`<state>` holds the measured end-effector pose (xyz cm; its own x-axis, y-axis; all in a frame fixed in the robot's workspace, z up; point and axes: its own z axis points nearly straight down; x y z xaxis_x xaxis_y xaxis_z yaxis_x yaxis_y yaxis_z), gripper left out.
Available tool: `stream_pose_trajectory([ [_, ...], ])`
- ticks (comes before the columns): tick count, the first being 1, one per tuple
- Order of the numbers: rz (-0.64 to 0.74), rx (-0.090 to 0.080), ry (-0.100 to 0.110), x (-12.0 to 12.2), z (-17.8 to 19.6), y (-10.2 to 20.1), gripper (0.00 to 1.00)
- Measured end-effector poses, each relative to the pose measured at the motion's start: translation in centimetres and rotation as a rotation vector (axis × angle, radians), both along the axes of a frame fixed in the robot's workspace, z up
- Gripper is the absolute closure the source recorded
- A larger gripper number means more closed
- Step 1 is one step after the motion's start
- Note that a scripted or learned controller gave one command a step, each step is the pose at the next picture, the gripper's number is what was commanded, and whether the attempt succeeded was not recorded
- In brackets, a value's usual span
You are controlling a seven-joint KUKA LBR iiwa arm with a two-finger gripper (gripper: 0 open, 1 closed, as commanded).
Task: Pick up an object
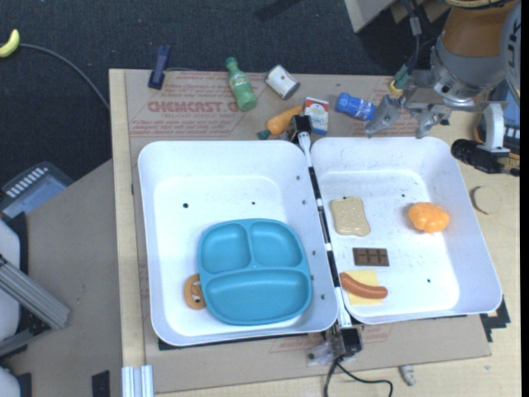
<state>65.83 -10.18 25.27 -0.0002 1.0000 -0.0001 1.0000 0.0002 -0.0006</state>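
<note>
The two-finger metal gripper (pixel 406 122) is hanging over the far rim of the right shallow white bin (pixel 463 180), its fingers spread wide with nothing between them. In that bin an orange rounded toy (pixel 428 217) is lying at right, well apart from a tan toast slice (pixel 350 215), a brown chocolate bar (pixel 370 257) and a hot dog (pixel 364 286).

The claw (pixel 407 121) hangs open from the orange-banded arm (pixel 478 23).
</note>
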Motion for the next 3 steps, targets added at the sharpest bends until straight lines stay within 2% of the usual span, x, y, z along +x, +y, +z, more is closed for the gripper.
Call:
stream_pose_trajectory([
  [1, -0.001, 0.000, 0.002, -2.2, -15.9, -3.8, 0.00],
  [2, -0.002, 0.000, 0.001, -5.9, -13.5, -7.4, 0.00],
  [3, -0.001, 0.000, 0.001, -9.8, -16.8, -10.4, 0.00],
])
